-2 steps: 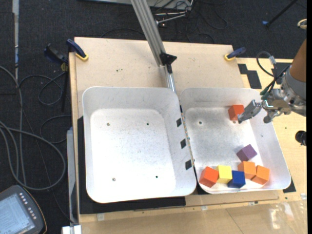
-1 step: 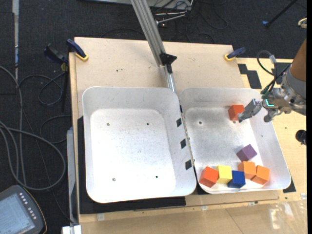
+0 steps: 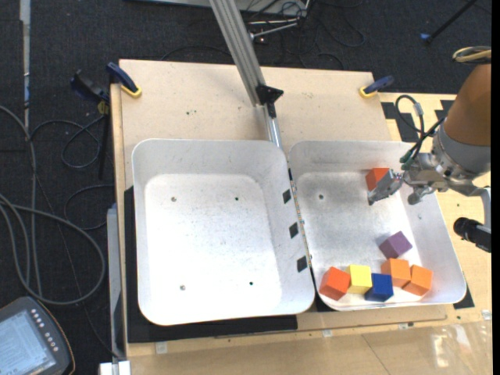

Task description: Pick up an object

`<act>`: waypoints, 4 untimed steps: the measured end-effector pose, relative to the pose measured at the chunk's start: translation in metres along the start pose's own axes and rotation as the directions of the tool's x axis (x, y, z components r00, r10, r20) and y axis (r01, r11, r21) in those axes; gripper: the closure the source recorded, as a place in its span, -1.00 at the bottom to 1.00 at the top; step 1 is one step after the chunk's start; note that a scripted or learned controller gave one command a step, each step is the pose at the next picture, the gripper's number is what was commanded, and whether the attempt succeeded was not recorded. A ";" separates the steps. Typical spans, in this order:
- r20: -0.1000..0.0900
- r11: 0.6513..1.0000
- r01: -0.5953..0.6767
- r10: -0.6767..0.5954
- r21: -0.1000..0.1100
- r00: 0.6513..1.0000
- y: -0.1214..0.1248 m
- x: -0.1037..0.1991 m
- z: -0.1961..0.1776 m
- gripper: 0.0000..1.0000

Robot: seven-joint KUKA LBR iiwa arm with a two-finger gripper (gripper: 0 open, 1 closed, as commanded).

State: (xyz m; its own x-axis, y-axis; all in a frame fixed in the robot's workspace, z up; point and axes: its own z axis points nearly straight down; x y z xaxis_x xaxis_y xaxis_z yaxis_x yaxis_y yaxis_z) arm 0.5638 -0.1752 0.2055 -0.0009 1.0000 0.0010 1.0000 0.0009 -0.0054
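My gripper (image 3: pixel 397 194) hangs over the right part of the right bin (image 3: pixel 332 153), its two grey fingers spread apart and open, with nothing between them. A small orange block (image 3: pixel 376 176) sits just beyond the left finger, beside it rather than inside the gap. A purple block (image 3: pixel 395 244) lies below the gripper. Along the bin's near wall sit an orange block (image 3: pixel 336 281), a yellow block (image 3: pixel 360 276), a blue block (image 3: pixel 380 287) and two more orange blocks (image 3: pixel 398 270) (image 3: pixel 420 279). The arm's orange band (image 3: pixel 473 108) is at the right edge.
The left bin (image 3: pixel 148 162) lies beside the right one, the two meeting at a raised rim with black clips (image 3: pixel 295 229). A slanted metal pole (image 3: pixel 238 41) reaches down to the bins' far junction. Blue-yellow clamps (image 3: pixel 125 80) (image 3: pixel 376 86) hold the board's far corners.
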 end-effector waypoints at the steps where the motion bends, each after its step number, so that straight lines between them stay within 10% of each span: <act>1: -0.001 1.000 0.000 0.000 0.001 1.000 0.003 0.008 0.061 -1.00; 2: 0.001 1.000 -0.001 0.001 -0.003 1.000 0.003 0.008 0.113 -1.00; 3: 0.002 1.000 -0.001 0.001 -0.008 1.000 0.004 0.008 0.100 1.00; 4: 0.004 1.000 0.000 0.000 -0.012 1.000 0.010 0.000 0.041 1.00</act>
State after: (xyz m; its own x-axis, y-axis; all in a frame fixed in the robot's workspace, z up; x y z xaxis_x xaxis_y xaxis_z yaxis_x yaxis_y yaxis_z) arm 0.5735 -0.1756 0.1647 -0.0011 1.0000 -0.0028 1.0000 0.0011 0.0068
